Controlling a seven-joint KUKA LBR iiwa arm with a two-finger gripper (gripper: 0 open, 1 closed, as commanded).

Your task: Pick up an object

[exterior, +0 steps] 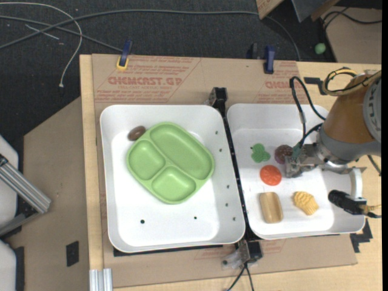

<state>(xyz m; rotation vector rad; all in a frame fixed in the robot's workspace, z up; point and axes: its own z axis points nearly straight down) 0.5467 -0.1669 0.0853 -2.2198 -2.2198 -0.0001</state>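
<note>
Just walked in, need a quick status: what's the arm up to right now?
The arm is down in the right bin, with its gripper low among the toy foods there. It sits next to a dark reddish-brown piece and just above the red round piece; a green piece, a tan bread roll and a yellow pastry lie nearby. I cannot tell that anything is held. The left bin holds a green divided plate and a small brown item.
</note>
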